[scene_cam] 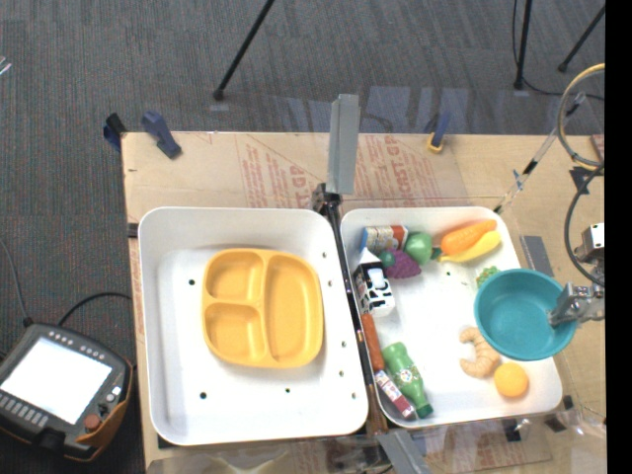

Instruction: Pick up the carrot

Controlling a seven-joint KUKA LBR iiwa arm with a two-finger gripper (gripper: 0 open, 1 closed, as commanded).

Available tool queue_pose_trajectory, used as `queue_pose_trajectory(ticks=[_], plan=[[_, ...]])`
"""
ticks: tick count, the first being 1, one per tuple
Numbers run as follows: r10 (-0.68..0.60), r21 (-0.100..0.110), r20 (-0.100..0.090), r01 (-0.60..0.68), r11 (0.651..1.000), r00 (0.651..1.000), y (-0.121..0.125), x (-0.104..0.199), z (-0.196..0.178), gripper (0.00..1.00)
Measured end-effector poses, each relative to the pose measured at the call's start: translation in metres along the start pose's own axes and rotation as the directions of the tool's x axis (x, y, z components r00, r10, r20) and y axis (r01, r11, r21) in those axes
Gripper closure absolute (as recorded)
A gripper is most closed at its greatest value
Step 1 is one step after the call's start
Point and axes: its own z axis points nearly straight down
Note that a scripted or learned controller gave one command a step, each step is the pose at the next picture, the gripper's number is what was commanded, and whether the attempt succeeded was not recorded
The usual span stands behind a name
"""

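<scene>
one carrot (368,336) lies along right bin's (449,415) left edge.

At right edge: small metallic silver-grey gripper (571,307) piece, pale block-shaped part above it, thin looping cables, one yellowish, running upward.

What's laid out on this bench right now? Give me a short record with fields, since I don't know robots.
left bin: holds a yellow divided plate
right bin: holds toy food and a teal bowl
carrot: orange, at the right bin's far side, lying on a yellow banana
beside carrot: green round fruit, purple grapes
near side: green bottle, orange ball
hand: at the teal bowl's right rim, away from the carrot
</scene>
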Motion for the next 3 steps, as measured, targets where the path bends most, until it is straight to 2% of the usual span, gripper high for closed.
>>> queue_pose_trajectory(ticks=[1,2,3], plan=[[-0.252,0.000,0.001,0.252,0.968,0.968,-0.039,-0.006,0.006,1.00],[-0.412,-0.002,0.001,0.412,0.911,0.911,0.008,0.001,0.023,1.00],[-0.521,0.000,0.000,0.521,0.854,0.854,0.008,-0.004,0.003,1.00]])
